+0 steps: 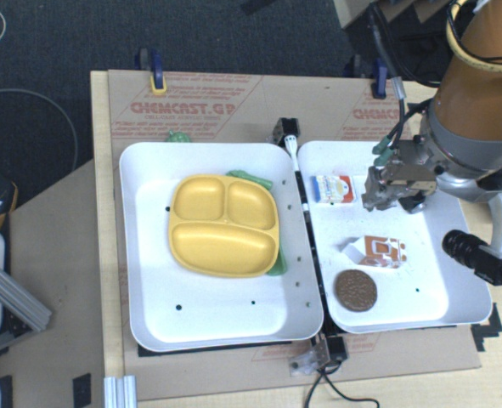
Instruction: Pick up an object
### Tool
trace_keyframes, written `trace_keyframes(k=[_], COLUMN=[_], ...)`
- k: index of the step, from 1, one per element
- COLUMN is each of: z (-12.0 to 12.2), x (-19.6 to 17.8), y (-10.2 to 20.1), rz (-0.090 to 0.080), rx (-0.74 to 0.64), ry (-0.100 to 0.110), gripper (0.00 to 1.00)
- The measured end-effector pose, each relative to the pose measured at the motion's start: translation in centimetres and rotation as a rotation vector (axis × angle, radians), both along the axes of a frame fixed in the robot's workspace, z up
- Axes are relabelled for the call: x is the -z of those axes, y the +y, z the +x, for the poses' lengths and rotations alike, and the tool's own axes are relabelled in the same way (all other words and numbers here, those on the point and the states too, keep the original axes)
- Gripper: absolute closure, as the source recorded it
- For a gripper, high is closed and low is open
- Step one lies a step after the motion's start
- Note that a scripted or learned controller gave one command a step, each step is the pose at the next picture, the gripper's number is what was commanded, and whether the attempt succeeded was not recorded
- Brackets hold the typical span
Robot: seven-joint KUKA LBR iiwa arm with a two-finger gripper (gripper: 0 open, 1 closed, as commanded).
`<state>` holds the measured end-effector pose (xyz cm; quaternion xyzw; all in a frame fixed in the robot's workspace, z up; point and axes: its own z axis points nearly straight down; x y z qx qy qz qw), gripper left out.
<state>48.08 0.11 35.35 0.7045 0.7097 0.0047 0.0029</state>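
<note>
Two shallow white bins are seen side by side on a tabletop (pixel 115 228) covered with brown board printed in red letters. The left bin (pixel 149 313) holds a yellow divided plate (pixel 225 225), which lies flat near the bin's middle. A green item (pixel 251 178) is partly hidden under the plate's far edge, and a strip of green also shows at the plate's lower right rim; what it is cannot be told.

The right bin (pixel 429 313) holds three small things. A small white packet with red and blue print (pixel 332 189) lies near the bin's far left corner. A white and orange packet (pixel 376 252) lies near the bin's middle, slightly crumpled. A round brown disc (pixel 356 290), like a cookie, lies flat just in front of that packet, close to the bin's near edge.

The arm is seen reaching in from the right, with its orange band high at the upper right corner. The end effector (pixel 392 195) is placed above the right bin, to the right of the white packet with red and blue print and beyond the white and orange packet. Whether it is open or closed cannot be told, as its tips are dark and blurred against the bin. No object is seen held in it.

Blue clamps (pixel 155 65) are fixed at the far edge of the board.
</note>
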Motion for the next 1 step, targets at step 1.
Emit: trace_keyframes(k=[1], z=[-0.1], x=[-2.92], y=[3.02], rz=[-0.001], rx=[0.002], ry=[0.005], gripper=[1.0])
